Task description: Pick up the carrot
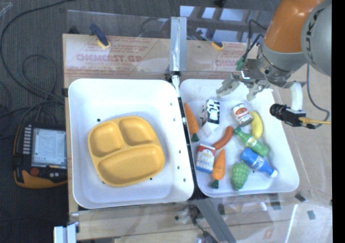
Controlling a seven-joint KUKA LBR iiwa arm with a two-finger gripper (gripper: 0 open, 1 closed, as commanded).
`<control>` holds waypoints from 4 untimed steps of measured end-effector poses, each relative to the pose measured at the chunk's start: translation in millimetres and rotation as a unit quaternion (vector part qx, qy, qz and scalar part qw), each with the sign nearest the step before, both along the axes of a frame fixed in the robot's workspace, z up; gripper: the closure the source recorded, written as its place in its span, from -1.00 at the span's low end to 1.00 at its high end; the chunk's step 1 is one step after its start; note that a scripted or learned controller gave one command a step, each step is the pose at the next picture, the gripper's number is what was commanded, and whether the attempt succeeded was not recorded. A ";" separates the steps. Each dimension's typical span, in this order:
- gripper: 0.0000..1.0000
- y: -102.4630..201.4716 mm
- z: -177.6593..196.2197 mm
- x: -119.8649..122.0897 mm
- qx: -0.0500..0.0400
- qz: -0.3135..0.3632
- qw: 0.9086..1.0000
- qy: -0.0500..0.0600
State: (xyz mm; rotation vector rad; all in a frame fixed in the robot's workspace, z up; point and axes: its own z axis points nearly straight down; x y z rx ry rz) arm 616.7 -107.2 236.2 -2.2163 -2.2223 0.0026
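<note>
While the claw (pixel 242 87) is hovering with fingers spread and gripping nothing, a carrot (pixel 218 165) is lying well below it. Another carrot (pixel 190 119) is resting down-left.

Arm (pixel 302 21) cropped by top and right edges.
</note>
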 end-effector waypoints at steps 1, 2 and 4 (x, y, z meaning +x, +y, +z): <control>-1.00 56.4 -53.8 -26.4 0.000 -0.001 1.000 0.000; -1.00 40.6 -53.5 -111.1 0.000 0.060 0.998 0.000; -1.00 4.6 -135.2 -128.3 -0.001 0.102 0.995 -0.009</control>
